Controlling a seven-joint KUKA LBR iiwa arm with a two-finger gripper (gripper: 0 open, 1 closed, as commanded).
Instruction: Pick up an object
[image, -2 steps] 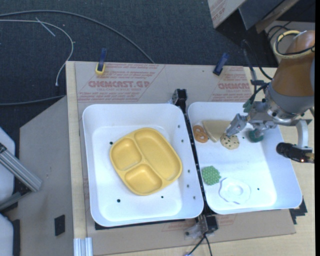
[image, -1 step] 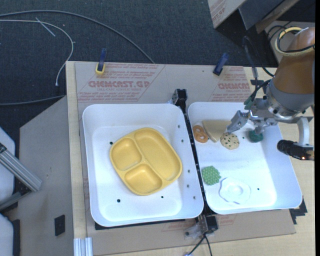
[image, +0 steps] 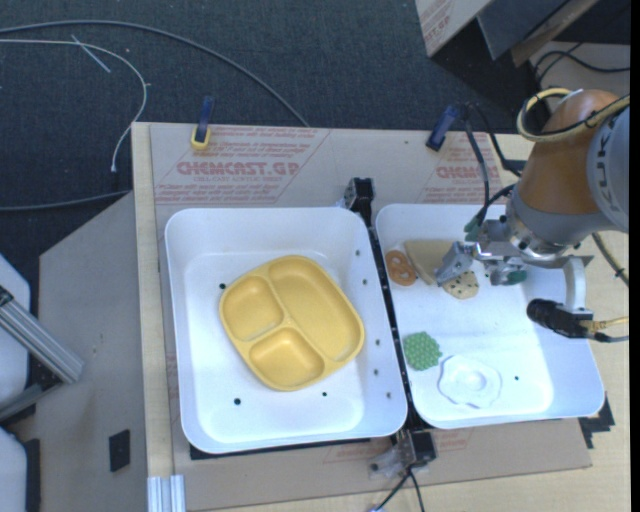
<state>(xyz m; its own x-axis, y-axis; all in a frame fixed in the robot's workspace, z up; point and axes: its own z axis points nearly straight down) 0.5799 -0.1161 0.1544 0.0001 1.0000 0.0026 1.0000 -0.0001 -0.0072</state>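
Hovering low over the right bin (image: 570, 395), the gripper (image: 458, 268) is sitting just above the holed cracker (image: 462, 287), fingers spread slightly with nothing visibly between them. Beside it, the pretzel (image: 401, 266) is lying just left.

left bin (image: 190, 330) contains a yellow divided tray (image: 290, 320). gripper (image: 462, 265) sits low in the right bin (image: 530, 390), beside a cracker (image: 462, 287).
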